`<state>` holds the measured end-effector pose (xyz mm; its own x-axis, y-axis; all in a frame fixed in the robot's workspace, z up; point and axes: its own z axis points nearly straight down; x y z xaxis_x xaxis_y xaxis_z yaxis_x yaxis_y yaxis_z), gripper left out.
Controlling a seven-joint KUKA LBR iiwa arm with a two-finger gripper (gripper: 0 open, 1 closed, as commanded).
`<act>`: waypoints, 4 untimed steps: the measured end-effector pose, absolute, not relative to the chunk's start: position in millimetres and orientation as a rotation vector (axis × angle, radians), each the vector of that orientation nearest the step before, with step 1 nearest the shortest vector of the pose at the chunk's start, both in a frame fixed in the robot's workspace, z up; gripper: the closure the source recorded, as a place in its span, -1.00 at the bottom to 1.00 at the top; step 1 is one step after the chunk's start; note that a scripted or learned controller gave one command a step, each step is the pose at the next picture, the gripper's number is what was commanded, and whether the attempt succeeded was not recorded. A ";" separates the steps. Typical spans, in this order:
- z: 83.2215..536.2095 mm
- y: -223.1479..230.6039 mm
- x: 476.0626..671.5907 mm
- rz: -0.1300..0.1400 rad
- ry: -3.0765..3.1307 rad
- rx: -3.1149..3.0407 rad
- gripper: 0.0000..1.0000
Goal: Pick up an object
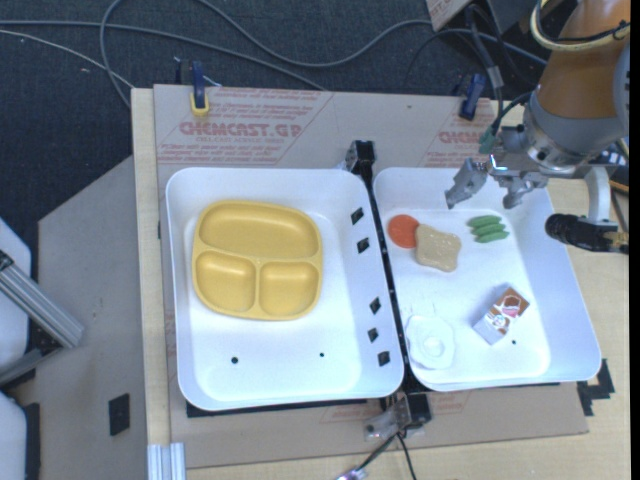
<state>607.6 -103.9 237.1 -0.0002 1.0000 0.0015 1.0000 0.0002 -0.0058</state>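
The right bin (560, 298) holds a red disc (402, 231), a tan slice of bread (438, 248), green pea pods (488, 229), a small red-and-white carton (500, 315) and a white lid (432, 341). My gripper (490, 188) hangs above the bin's far side, open, with nothing between its fingers. It is just beyond the pea pods and the bread, apart from both.
The left bin (190, 298) carries a yellow three-compartment plate (258, 259). A black divider with clips (375, 268) runs between the bins. Cables and clamps lie along the bench's far edge.
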 end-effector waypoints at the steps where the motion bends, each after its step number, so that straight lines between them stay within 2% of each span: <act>1: 175.6 -103.7 612.9 0.006 -2.217 -2.217 -1.00; 2: 129.5 -107.1 619.6 0.004 -2.218 -2.218 -1.00; 3: 143.8 -107.0 620.8 -0.002 -2.221 -2.221 1.00; 4: 189.0 -111.0 625.6 -0.006 -2.225 -2.225 1.00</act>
